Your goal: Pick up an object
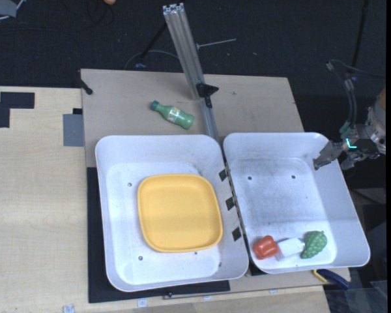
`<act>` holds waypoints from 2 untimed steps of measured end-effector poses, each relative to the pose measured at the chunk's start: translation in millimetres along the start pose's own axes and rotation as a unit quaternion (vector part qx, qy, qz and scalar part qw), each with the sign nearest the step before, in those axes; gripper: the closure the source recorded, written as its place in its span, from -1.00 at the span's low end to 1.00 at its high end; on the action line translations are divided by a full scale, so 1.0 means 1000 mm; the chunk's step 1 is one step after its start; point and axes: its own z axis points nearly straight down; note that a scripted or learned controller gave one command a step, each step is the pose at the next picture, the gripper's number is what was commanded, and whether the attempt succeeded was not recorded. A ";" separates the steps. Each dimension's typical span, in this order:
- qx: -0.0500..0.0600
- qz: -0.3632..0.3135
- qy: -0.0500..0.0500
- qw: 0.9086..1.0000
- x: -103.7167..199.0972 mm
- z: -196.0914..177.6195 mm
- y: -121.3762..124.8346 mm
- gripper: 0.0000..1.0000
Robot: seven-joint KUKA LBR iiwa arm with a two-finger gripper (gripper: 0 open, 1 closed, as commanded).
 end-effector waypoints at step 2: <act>0.003 0.000 0.001 1.000 -0.001 0.059 0.007 -1.00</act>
